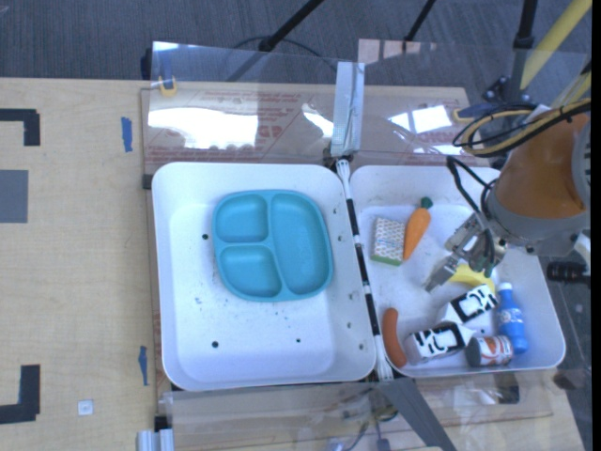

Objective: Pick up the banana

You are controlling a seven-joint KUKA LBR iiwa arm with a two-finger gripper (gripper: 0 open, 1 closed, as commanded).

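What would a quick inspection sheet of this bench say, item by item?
Surface: wooden bench bearing two white bins, left bin and right bin.
Job's things: banana in the right bin, directly under the tool.
Clutter: blue divided plate in the left bin; carrot, sponge, sausage, blue bottle, can and two black-and-white toys in the right bin.
Tool: tool low over the banana; whether it grips is unclear.
Cables: black and yellow cables by the arm.
Surroundings: tripod legs on grey carpet.
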